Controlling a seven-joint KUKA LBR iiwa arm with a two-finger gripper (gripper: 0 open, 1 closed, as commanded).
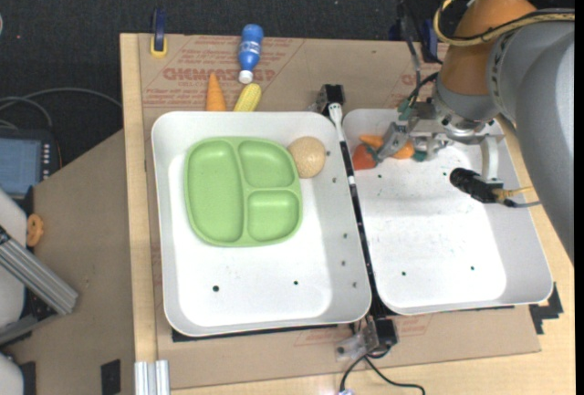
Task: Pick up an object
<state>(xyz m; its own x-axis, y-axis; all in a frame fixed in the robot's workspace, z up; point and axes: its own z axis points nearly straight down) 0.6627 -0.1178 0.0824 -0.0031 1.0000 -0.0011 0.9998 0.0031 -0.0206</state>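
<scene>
My gripper (400, 145) hangs low over the far left corner of the right bin (456, 247). Right beside it, on its left, an orange and red object (367, 152) lies against the bin's left wall; the gripper's tip touches or overlaps its right end. In the left bin (255, 293) sits a green divided plate (243, 191), with a tan round object (308, 156) at the plate's far right corner.
Behind the left bin, on the bench, lie a blue and white bottle (248, 52), an orange carrot (214, 95) and a yellow piece (247, 97). A black and white tool (333, 101) lies at the far end of the seam between the bins.
</scene>
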